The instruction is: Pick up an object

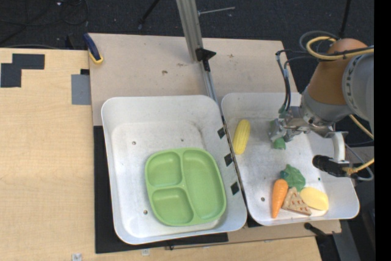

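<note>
My gripper hangs low over the middle of the right bin, reaching in from the right. A small green object sits right at its fingertips; I cannot tell whether it is held between them. A yellow corn cob lies to the gripper's left near the bin's left wall. Toward the front of that bin lie an orange carrot, a green leafy piece, a pizza slice and a yellow lemon-like piece.
The left bin holds a light-green divided plate. A metal post rises behind the bins, with a rod running down between them. Black clips sit along the seam between the bins. Cables hang beside the arm on the right.
</note>
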